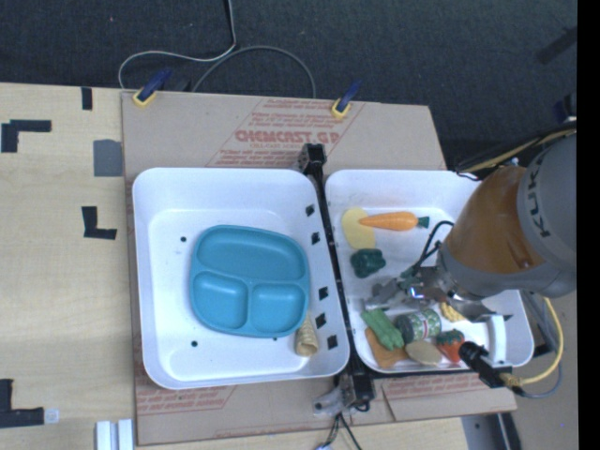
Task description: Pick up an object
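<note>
Currently gripper (412, 293) sits low over the right bin's (450, 184) front clutter; finger state cannot be told. Likely target, a small can (419, 326) (tightly crowded): risk of snagging neighbours.

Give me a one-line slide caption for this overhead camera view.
Arm's gripper low over the cluttered right bin, near a carrot; blue plate in the left bin.
</note>
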`<act>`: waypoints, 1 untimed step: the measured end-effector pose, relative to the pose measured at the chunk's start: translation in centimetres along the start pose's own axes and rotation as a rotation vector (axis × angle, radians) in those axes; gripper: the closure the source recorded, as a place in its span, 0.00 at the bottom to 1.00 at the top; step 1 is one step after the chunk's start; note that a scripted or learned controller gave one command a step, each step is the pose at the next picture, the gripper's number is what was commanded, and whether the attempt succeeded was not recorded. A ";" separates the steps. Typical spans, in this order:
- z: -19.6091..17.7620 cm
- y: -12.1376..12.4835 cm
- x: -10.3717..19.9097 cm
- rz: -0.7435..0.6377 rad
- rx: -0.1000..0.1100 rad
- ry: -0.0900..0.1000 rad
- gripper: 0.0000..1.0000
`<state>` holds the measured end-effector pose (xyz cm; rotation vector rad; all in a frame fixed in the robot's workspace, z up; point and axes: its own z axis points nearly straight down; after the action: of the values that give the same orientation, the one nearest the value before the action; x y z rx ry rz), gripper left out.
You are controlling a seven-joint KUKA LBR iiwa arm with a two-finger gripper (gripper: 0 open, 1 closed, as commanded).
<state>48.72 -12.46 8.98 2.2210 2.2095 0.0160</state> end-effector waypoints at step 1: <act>0.4 3.8 3.0 -0.006 0.010 -0.005 0.00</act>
<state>52.57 -9.50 8.67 2.2168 2.2190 -0.0005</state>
